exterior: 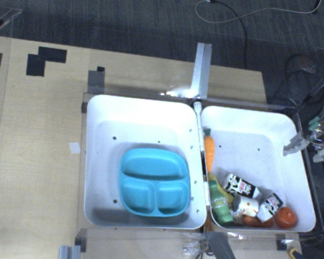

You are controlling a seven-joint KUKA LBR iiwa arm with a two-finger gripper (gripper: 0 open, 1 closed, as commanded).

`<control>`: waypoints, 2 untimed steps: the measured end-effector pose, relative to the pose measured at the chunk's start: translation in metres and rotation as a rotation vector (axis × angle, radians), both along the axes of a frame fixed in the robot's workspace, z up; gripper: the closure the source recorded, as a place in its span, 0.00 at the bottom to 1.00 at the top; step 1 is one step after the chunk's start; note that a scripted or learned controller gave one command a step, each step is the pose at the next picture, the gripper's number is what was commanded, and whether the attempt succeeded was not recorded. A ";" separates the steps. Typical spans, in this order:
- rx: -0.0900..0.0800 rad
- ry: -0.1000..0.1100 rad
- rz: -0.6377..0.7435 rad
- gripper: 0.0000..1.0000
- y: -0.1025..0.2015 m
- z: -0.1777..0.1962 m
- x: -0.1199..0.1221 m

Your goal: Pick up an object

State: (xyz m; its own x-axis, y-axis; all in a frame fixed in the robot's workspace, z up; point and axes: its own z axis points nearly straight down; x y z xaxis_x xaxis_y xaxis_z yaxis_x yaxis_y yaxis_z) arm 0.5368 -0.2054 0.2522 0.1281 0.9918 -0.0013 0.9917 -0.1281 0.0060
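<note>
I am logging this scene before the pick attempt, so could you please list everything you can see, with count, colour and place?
bins: 2, white, side by side on the bench
tray: 1, blue, three compartments, in the left bin
carrot: 1, orange, right bin along the divider
bottle: 1, green, right bin near corner
cartons: 2, black and white, right bin near edge
tomato: 1, red, right bin near right corner
gripper: 1, grey, at the right bin's right rim
</note>
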 end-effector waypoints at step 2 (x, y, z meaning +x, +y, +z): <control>0.003 0.002 -0.632 0.00 0.014 0.019 0.076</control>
State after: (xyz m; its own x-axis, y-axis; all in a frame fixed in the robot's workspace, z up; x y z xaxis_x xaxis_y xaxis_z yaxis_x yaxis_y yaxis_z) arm 0.6124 -0.1915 0.2714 0.6893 0.7245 0.0007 0.7245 -0.6893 0.0029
